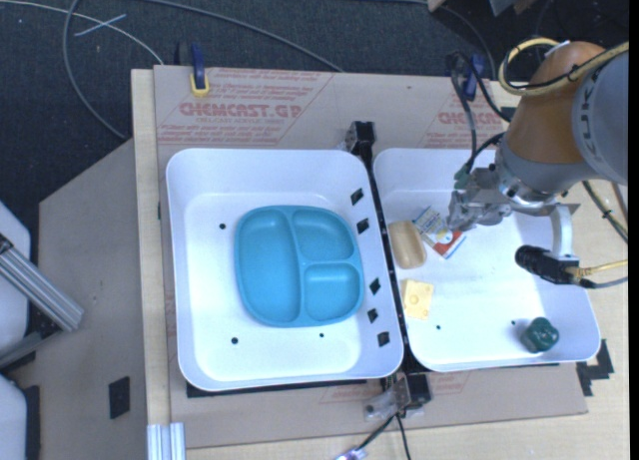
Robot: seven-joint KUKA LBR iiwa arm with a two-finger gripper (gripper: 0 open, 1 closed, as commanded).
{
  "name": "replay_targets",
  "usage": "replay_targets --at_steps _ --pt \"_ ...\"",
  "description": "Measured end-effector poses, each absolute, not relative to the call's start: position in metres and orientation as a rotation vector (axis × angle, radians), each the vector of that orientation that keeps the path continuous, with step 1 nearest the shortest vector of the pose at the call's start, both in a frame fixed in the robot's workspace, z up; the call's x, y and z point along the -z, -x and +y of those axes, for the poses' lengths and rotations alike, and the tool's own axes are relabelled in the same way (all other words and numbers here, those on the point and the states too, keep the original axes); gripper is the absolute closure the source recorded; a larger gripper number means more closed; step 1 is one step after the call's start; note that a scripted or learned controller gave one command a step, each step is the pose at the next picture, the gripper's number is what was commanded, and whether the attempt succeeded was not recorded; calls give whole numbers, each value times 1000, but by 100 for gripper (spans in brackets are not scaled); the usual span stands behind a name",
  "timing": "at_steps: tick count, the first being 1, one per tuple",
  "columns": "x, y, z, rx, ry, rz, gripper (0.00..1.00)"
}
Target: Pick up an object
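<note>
In the right bin lie a tan bread-like piece, a yellow cheese slice, a small red, white and blue packet and a dark green knob-like object. My gripper hangs over the right bin's upper middle, right beside the packet's right edge. The wrist above it is grey with an orange band. Nothing shows between the gripper and the bin floor that I can tell apart from the packet.
The left bin holds a blue divided plate. A black divider with clips runs between the bins. Cables trail along the right bin's right side. Cardboard borders the bench's far edge.
</note>
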State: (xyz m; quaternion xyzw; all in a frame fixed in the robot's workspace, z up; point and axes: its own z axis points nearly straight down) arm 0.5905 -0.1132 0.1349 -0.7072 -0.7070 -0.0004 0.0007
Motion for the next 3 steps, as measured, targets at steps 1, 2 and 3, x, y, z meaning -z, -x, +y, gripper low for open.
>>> replay_targets --at_steps 1,2,3 --pt "-179 -595 -113 5 2223 -2226 100" --pt "-214 -596 -113 5 2223 -2225 100" --pt "-226 -605 -65 5 2216 -2229 100"
